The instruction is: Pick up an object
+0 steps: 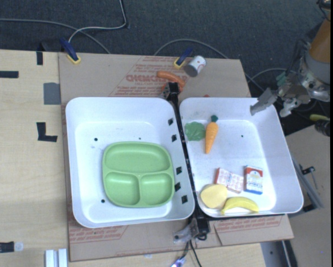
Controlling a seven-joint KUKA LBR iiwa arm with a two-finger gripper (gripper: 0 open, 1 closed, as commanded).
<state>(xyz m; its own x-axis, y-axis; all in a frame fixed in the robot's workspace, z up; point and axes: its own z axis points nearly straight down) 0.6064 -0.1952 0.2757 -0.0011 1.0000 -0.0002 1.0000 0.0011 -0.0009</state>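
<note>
The counter carries two white bins side by side; the left bin holds a green divided plate near its middle; the right bin holds the smaller things. The hand hangs over the right bin's far right corner (whether it is open or closed cannot be told). A carrot lies far left, a green leaf touching it; a banana and yellow round sit near, beside two small boxes.

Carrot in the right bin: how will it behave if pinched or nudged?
The carrot looks like a smooth moulded toy, so probably stiff and light. Its round, tapered body may roll in an arc if nudged. The glossy surface could slip from the pincer unless gripped across the thick end.
</note>
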